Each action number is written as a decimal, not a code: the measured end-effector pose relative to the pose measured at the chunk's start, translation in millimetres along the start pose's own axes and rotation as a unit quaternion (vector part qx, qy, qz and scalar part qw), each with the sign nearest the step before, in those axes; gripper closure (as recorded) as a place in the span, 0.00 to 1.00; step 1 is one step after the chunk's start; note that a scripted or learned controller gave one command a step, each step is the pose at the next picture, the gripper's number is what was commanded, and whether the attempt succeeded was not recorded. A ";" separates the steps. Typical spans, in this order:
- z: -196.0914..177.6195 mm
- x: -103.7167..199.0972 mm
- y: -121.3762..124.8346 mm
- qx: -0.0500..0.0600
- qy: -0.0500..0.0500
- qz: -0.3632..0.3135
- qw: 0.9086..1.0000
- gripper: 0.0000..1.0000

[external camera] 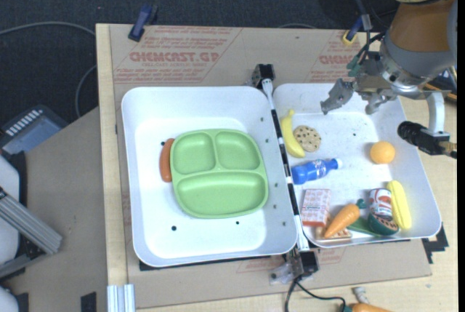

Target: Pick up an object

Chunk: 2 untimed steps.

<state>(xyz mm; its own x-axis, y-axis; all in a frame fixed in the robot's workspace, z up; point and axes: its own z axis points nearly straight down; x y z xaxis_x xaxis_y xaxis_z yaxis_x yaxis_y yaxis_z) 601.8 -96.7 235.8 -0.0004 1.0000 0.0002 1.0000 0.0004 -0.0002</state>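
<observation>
Nearest the camera, front end of right shallow white bin (429, 194): orange plastic carrot (340, 220) lying tilted, beside a small pink-and-white carton (315, 205) on its left. Red-labelled can (381, 204) and yellow corn cob (399, 204) sit at front right, touching each other; something green lies under the can, unclear what. Mid-bin: blue plastic bottle (314, 170) on its side near the divider; round orange ball (382, 152) apart to the right. Farther back: yellow banana (291, 134) along the left wall, brown chocolate-chip cookie (307, 137) touching it.

Left white bin (145, 129): green three-compartment plastic tray (218, 172), with a reddish sausage (166, 160) against its left edge.

Two-finger gripper (354, 99) over the back of the right bin, fingers spread apart, nothing between them, above bare bin floor behind the cookie.
</observation>
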 end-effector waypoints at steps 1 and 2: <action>72.8 -89.0 14.9 0.001 0.000 0.001 1.000 0.00; 68.5 -116.3 -16.7 0.000 0.000 0.001 1.000 0.00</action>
<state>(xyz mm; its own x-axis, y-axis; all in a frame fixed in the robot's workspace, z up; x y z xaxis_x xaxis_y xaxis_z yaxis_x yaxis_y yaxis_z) 585.1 -213.0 167.4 0.0006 1.0000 -0.0005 1.0000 -0.0006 -0.0009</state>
